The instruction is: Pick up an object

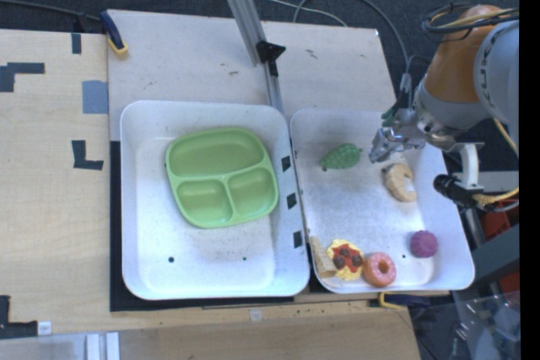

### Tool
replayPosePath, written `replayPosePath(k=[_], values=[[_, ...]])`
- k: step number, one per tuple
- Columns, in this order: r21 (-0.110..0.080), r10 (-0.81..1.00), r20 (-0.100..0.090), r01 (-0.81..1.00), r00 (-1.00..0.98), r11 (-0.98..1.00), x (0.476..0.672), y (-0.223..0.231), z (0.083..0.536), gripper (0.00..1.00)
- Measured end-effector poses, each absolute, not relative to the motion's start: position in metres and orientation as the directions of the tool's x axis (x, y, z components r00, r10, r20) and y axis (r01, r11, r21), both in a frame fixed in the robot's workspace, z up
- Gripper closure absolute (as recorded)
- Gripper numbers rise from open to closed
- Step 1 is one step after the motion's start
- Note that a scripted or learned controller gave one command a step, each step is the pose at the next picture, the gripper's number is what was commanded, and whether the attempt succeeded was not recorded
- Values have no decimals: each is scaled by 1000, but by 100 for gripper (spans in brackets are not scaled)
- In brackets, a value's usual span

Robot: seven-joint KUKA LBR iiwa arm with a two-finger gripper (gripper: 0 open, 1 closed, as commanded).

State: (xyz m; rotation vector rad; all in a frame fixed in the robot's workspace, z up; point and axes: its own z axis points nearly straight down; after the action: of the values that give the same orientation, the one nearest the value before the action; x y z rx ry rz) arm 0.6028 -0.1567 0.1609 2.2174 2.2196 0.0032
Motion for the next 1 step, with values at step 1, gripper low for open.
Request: replayPosePath(k=[1], values=[[3, 1000, -1, 1000, -1, 1, 602, -163, 206, 100]])
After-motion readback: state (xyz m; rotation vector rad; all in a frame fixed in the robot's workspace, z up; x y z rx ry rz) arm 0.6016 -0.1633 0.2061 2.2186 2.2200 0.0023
